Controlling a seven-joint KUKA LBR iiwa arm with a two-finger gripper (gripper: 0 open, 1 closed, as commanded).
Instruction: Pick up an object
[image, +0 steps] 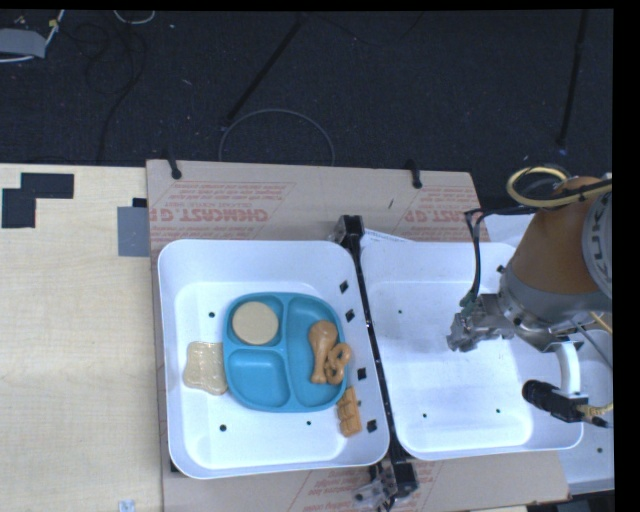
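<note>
In the left bin (190, 450) lies a blue divided plate (262, 385). On it are a round tan cookie (254, 322) and a tan pretzel-shaped piece (328, 352). A pale tan slice (205, 367) rests against the plate's left edge. A small brown piece (349, 412) lies by the plate's lower right corner. My gripper (466, 335) hangs low over the middle of the right bin (440, 430), far from all these things. I see nothing under it but bare white floor.
A black divider (365, 340) runs between the two bins. The grey and orange arm (560, 260) covers the right bin's right side. Brown cardboard (300, 200) lies behind the bins, and a pale wooden bench top (70, 350) extends to the left.
</note>
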